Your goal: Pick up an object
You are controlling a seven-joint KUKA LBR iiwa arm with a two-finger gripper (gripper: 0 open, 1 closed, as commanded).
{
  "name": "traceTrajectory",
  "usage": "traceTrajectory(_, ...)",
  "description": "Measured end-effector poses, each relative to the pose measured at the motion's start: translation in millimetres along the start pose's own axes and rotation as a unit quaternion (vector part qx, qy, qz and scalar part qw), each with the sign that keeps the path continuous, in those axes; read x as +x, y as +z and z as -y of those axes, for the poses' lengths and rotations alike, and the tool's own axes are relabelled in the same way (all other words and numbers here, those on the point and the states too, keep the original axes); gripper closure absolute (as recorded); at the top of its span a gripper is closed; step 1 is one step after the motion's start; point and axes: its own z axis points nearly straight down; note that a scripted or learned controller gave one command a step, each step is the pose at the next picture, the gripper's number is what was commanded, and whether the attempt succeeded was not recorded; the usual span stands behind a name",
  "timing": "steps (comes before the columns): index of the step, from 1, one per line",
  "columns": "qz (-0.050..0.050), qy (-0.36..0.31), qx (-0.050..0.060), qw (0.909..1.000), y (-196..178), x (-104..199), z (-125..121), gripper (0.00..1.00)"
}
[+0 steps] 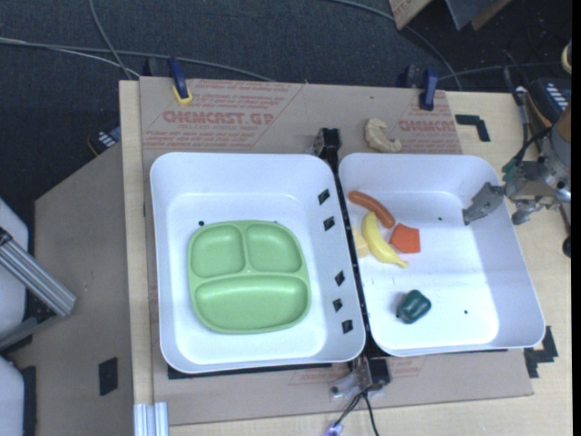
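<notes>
Wooden bench carries two white bins; in the right bin lie a sausage, banana, orange block and green pepper. My gripper hangs at its far-right rim, holding nothing; how far its claw stands open I cannot tell. I would choose the pepper, because it lies apart from the others.

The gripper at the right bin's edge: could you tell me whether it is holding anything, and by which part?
Nothing is held. The gripper hangs over the right bin near its right wall, apart from the toys.

A robotics lab: clamped plywood bench, loose cables, white bins.
</notes>
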Motion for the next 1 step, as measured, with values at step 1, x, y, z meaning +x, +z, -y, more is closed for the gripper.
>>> traceTrajectory(1,0.002,-0.002,-0.007,1.0,-8.1,0.9,-2.9,0.0)
